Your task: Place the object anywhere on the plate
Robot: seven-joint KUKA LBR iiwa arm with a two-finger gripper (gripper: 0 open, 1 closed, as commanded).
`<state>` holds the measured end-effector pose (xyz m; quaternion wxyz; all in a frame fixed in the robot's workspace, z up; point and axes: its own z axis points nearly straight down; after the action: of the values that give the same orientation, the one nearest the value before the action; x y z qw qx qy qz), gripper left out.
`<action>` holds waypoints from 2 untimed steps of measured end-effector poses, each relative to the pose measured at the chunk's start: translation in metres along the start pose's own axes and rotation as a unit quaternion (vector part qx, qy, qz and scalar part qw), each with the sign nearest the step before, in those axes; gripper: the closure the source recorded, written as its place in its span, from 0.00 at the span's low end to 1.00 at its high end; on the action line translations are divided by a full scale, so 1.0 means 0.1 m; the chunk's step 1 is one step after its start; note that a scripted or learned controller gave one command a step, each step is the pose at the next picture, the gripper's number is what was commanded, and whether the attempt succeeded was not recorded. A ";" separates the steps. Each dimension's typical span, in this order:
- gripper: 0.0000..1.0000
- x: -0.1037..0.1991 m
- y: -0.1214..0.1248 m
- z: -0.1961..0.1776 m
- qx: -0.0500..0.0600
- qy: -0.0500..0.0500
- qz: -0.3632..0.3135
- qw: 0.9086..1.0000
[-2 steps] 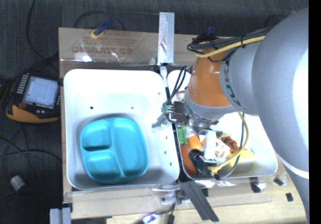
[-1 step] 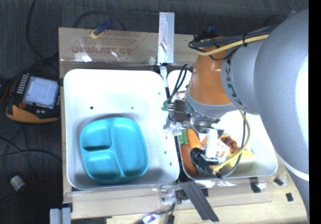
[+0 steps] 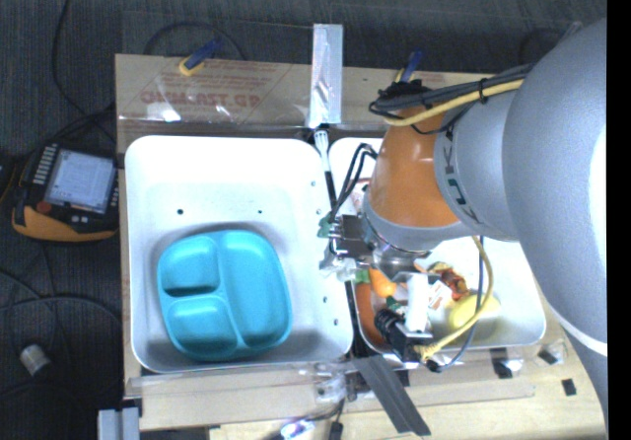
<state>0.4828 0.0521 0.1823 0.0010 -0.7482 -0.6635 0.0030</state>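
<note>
A light blue plate with three compartments lies in the left bin, toward its front. The arm reaches down into the right bin, its orange band just above the wrist. My gripper sits low over the front left part of that bin, among small things: something orange right by it, a yellow piece and a brownish piece to its right. The wrist hides the fingertips, so nothing shows between them.
The wall between the two bins runs just left of the gripper. A clear plastic sheet lies behind the left bin. A handheld device rests on the floor to the left.
</note>
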 end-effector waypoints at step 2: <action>1.00 -0.12 0.03 0.00 0.000 0.000 0.143 0.990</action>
<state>0.4839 0.0400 0.1821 0.0009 -0.8356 -0.5493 0.0031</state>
